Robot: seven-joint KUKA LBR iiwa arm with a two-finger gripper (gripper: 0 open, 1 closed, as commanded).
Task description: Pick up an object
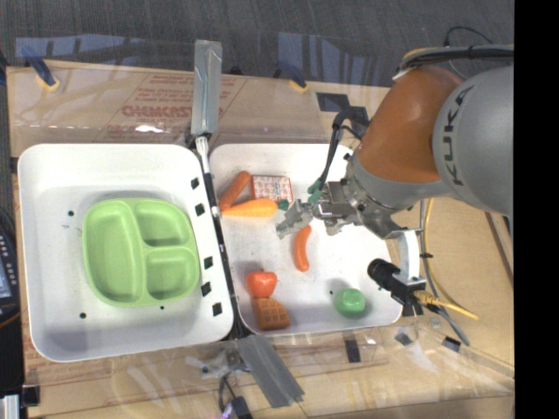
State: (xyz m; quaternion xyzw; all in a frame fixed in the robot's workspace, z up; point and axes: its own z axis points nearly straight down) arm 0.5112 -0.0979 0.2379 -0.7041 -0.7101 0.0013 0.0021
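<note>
My gripper [295, 216] hangs over the middle of the right bin [376, 256], open with nothing between its fingers. Just below its tips lies a red-orange sausage [301, 249], set apart from them. To the left, an orange carrot [252, 208] lies beside a small printed box [272, 186] and an orange wedge [234, 188]. A red tomato-like piece [261, 282] and a brown waffle [271, 313] sit at the bin's front left. A green ball [351, 301] rests near the front right.
The left bin [52, 190] holds a green divided plate [140, 251]. The arm's orange band and grey body [419, 138] overhang the right bin's right side. Black cable and fittings [393, 282] hang near the green ball.
</note>
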